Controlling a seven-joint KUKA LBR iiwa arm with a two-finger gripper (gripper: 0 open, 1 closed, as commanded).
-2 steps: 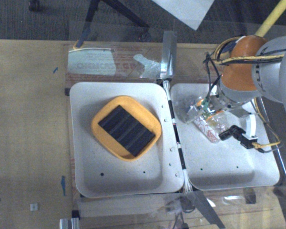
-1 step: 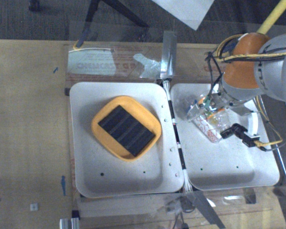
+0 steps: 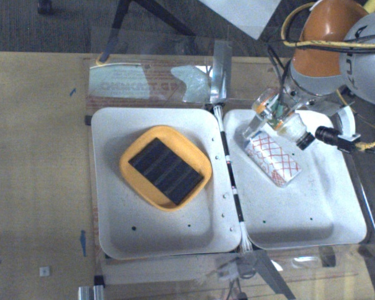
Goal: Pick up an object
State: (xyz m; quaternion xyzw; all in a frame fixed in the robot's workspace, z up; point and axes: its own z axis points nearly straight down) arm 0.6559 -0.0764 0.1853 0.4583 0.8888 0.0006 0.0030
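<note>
Your gripper sits low over the right bin, at the top end of the red-checked packet — can't tell its state. Risk: an end-on grab lets the packet slip or pivot out.

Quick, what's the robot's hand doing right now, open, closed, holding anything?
Hand: over the back of the right bin, at the top end of the red-and-white packet; open or closed cannot be told.

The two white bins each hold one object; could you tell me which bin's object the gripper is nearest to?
The right bin: its red-and-white checked packet lies just below the gripper. The yellow tray sits in the left bin, far away.
</note>
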